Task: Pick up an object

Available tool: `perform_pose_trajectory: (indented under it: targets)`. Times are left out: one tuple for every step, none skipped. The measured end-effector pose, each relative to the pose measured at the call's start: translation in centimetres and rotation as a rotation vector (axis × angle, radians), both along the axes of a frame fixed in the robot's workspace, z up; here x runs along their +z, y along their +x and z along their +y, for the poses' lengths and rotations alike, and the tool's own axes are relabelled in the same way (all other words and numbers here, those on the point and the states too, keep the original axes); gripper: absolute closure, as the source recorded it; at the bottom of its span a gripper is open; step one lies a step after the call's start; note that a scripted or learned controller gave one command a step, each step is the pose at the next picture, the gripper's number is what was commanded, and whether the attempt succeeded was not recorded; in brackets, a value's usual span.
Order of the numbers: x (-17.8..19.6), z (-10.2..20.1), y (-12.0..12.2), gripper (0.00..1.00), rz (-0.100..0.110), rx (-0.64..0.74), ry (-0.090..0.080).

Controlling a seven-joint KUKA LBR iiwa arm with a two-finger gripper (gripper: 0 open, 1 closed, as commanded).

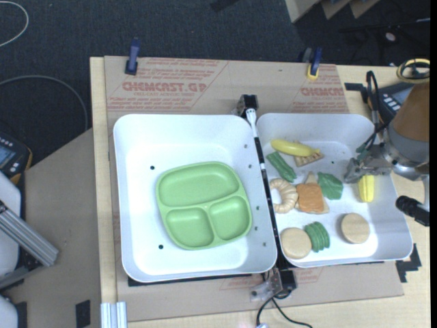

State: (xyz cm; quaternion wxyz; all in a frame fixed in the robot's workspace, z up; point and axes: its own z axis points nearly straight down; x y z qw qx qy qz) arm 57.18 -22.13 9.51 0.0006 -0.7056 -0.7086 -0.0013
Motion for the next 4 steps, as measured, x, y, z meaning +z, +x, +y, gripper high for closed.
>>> perform_pose_trajectory:
  targets:
    - [1.0,0.0,0.0,1.00,-0.002,0.001,-0.001]
    - [2.0,0.0,0.1,1.00,-0.004,0.002,-0.003]
    - [3.0,0.0,0.1,1.00,-0.006,0.002,-0.005]
    - [1.9,11.9,-6.6,1.00,0.008,-0.001,0.002]
